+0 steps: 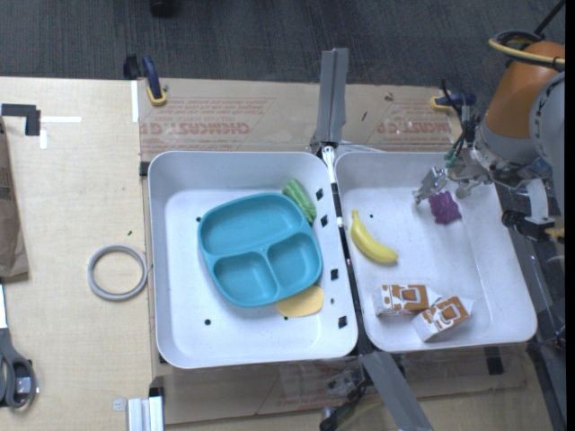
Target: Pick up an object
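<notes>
— Two small cartons [422, 306] nearest, bottom of the right bin [503, 330]: boxy, white with orange-brown print, lying tilted and touching each other.
— Left bin [166, 268] alongside?
— Holds a turquoise tray [259, 250], smooth plastic, three compartments, rounded corners. Tucked under its near edge, a yellow disc-like piece [304, 304]. At its far right corner, a green ridged thing [301, 198], leaning against the bin wall.
— Outside the bins?
— Pale wooden bench [72, 187] with a grey ring [117, 271] lying flat, left of the left bin.
— Farther in the right bin?
— Yellow banana [370, 241], curved, smooth, near the dividing wall. Beyond it, a purple lump [444, 207], bumpy, like a small bunch of grapes, near the bin's far right.
— Claw?
— Metal gripper [437, 184] just above and touching the purple lump's far side, slim fingers spread downward-left. Grasping or released: cannot tell. Grey arm [539, 115] with orange band behind, reaching from the right.
</notes>
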`<state>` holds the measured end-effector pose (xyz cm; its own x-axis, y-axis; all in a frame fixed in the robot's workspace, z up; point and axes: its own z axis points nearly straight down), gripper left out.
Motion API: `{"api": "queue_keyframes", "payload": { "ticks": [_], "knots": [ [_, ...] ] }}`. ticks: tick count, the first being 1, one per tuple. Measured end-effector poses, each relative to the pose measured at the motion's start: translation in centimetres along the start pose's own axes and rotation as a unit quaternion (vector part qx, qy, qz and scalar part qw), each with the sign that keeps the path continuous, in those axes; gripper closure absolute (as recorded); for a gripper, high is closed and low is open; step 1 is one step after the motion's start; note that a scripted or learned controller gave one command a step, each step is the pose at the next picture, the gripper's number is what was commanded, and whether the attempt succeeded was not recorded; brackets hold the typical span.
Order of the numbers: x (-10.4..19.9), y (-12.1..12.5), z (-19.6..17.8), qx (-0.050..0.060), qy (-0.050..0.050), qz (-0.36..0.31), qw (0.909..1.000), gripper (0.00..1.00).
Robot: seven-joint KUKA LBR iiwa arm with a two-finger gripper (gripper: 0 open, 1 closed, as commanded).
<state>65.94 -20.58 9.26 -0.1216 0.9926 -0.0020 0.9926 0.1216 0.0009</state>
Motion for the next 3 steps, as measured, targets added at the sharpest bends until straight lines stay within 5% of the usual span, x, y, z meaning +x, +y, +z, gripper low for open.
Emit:
{"api": "queue_keyframes", "payload": {
  "ticks": [1, 2, 3],
  "knots": [
    [-0.4, 0.0, 0.0, 0.001, 0.001, -0.031, 0.9995, 0.00],
    [2.8, -2.4, 0.0, 0.000, 0.001, 0.039, 0.9992, 0.00],
    [4.9, -4.0, 0.0, 0.000, 0.000, 0.025, 0.9997, 0.00]
  ]
}}
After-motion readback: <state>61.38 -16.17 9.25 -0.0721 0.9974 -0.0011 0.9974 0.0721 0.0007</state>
